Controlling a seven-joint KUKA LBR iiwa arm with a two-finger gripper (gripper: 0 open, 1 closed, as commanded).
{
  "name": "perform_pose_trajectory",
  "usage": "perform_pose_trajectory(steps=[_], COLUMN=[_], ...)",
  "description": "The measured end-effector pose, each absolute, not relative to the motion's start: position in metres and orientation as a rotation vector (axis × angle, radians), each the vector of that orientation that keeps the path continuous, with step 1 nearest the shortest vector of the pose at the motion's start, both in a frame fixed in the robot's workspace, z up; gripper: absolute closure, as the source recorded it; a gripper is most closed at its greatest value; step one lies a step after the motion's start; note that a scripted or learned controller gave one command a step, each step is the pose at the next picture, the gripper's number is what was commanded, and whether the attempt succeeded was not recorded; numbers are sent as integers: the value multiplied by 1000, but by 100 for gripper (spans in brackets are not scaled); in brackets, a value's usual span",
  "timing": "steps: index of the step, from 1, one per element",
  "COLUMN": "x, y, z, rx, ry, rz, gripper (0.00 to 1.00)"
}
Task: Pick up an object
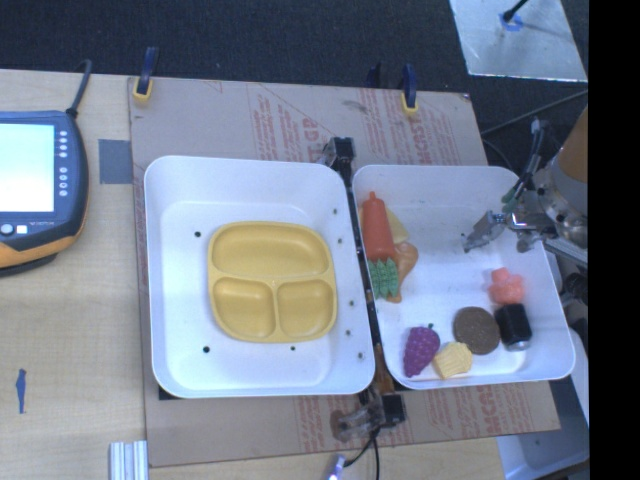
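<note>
My gripper (487, 230) reaches in from the right and hangs over the right part of the right bin (440, 193). It is apart from the toys below it. A pink toy (506, 286) lies just in front of it. Near the bin's front wall sit a black piece (513, 325), a brown round cookie (476, 329), a yellow piece (452, 360) and purple grapes (421, 348). Along the bin's left wall lie an orange sausage-like toy (377, 226), a green toy (383, 278) and a pale orange piece (405, 256).
The left bin (170, 268) holds a yellow divided plate (272, 280). A teach pendant (35, 188) lies on the bench at far left. Clamps (408, 86) hold the cardboard sheet under the bins at the back edge.
</note>
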State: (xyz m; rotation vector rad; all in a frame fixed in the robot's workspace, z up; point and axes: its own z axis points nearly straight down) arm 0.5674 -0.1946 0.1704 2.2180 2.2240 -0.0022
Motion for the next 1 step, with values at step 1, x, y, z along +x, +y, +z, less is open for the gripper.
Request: perform_pose_trajectory(steps=[1], x=[636], y=[-155], z=[91], rx=[2219], ry=[2229], rz=[-3], gripper=[0])
